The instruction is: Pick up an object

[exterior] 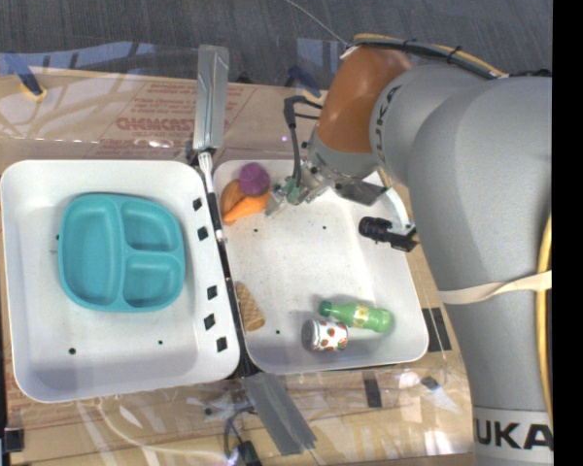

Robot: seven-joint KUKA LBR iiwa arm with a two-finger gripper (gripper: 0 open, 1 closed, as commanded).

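Where the arm [447, 153] overhangs, gripper [290, 192] fingertips indistinct, beside carrot [241, 205]

End effector [290, 191] hovers beside carrot [242, 203] (purple ball [254, 176] just behind) in right bin [369, 260].

Bulky grey arm [466, 183], orange wrist band, black cables, white "UKA" lettering near btm, small metallic pincer [293, 192]

Two shallow white plastic bins sit side by side: left bin [19, 289], right bin [369, 260]. One turquoise divided plastic plate [121, 252] with three compartments. One purple round toy [254, 177], one orange carrot-shaped toy [239, 203], one green plastic bottle [357, 316], one small printed can [325, 336], one tan waffle cone [249, 307].
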